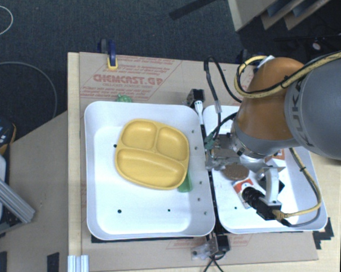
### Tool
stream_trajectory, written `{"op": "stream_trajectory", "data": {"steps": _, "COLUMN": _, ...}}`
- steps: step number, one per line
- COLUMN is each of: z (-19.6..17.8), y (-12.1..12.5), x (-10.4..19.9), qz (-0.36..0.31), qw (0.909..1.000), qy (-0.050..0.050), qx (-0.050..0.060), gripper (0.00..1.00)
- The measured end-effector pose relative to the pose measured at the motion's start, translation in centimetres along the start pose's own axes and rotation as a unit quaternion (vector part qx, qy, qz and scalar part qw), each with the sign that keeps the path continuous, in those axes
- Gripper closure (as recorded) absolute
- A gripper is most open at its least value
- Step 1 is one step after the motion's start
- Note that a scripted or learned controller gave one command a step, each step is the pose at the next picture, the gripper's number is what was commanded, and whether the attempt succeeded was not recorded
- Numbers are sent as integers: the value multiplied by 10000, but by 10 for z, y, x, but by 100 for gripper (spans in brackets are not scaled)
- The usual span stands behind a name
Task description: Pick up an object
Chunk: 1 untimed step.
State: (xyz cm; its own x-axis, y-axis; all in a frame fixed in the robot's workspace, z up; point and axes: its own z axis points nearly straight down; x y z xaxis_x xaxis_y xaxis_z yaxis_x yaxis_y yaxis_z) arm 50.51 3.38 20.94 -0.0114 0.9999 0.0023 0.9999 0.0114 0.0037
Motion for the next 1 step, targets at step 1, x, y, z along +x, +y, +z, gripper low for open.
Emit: {"op": "stream_trajectory", "data": {"steps": 1, "z": -44, "y": -24, "x": 98, "qz": 7, "qw": 10000, "qy": 3, "qx": -2, "gripper": 100}}
